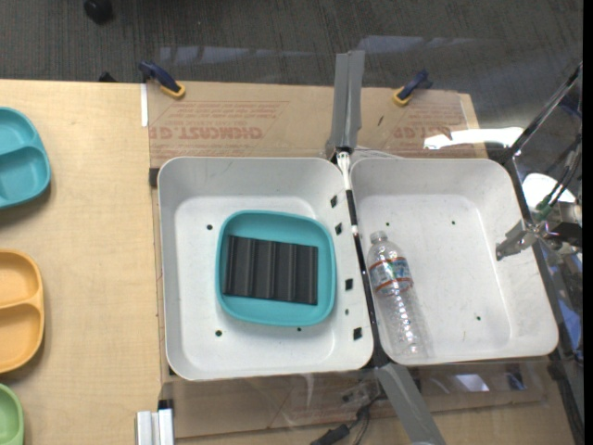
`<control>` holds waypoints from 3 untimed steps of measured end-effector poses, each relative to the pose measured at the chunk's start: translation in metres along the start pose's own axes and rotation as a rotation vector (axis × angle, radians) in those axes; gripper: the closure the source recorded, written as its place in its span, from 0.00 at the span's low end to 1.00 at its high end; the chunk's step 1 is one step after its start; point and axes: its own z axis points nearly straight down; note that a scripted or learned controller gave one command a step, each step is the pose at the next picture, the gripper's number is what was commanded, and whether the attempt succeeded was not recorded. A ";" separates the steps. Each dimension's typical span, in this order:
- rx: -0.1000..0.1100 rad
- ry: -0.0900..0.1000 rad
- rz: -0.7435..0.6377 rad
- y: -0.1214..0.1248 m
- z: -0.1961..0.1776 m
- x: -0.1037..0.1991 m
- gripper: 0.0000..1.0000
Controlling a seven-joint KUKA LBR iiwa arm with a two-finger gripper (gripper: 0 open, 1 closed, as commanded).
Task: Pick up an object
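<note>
A clear plastic water bottle [394, 292] with a white cap and a red-and-blue label lies on its side in the right bin [463, 202]. It rests against that bin's left wall, cap toward the back. In the left bin [185, 248] sits a teal dish [276, 269] holding a dark ridged insert [271, 269].
A grey divider post [347, 100] rises between the bins at the back. Metal fittings and thin rods [537, 230] crowd the right bin's right edge. Teal [18, 165], orange [17, 309] and green [7, 415] plates lie on the wooden table at the far left. Two clamps [162, 79] hold the cardboard behind.
</note>
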 end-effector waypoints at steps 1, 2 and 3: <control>0.001 0.000 0.261 -0.021 -0.030 0.006 0.00; 0.005 0.001 0.392 -0.023 0.064 0.016 0.00; 0.003 0.000 0.497 -0.021 0.038 0.002 0.00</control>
